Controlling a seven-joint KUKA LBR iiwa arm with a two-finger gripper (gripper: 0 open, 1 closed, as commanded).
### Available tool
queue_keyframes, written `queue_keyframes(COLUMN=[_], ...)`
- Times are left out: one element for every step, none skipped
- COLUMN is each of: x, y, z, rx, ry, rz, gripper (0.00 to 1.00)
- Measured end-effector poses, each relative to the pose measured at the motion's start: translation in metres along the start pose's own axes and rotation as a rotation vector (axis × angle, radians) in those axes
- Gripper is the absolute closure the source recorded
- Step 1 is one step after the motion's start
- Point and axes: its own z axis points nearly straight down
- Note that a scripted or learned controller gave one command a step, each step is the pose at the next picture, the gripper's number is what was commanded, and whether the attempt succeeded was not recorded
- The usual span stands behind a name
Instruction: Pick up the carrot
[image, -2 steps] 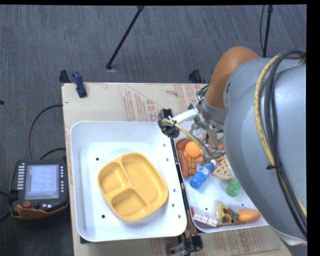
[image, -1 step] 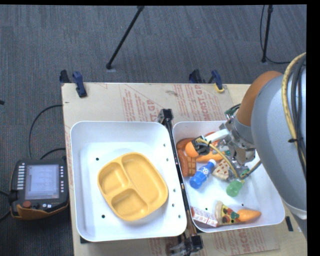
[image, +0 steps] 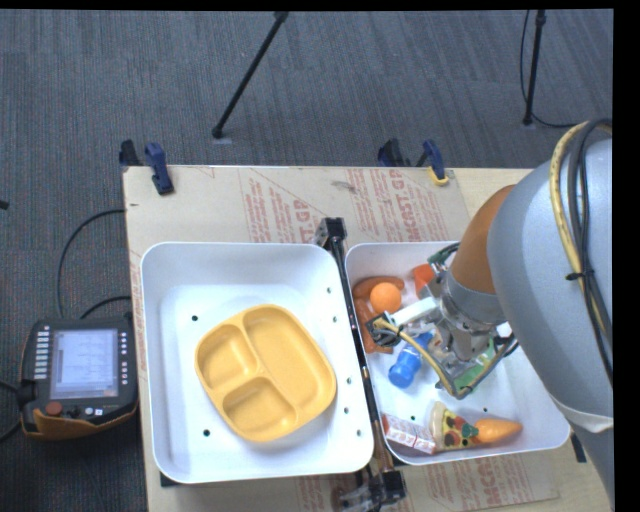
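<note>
Carrot (image: 423, 276) sits in the right bin (image: 530, 440), up near its far edge, mostly hidden behind my wrist; just a small orange-red bit shows, so ID is shaky. My gripper (image: 462, 372) is down inside the same bin, roughly mid-bin, nearer the front than the carrot and apart from it. Jaw state: cannot tell, the wrist body and cabling block the view. Nothing visible between them. Neighbours in the right bin: an orange ball (image: 385, 296) on a brown piece toward the far left corner, a blue cylinder (image: 405, 368) just left of my gripper, a pizza slice toy (image: 475, 430) along the near edge, a small red-and-white packet (image: 403, 432) at the near left corner. Left bin (image: 165, 400) holds a yellow divided plate (image: 265, 373) (three compartments, lying flat, about centre). Both bins sit side by side on the bench board (image: 250, 195), touching along the middle divider.
</note>
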Motion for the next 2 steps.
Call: queue_keyframes(x=[0.057, 0.005], y=[-0.063, -0.072], z=[-0.101, -0.1], rx=[-0.002, -0.001], ry=[0.005, 0.001], rz=[0.04, 0.042], gripper=[0.0, 0.0])
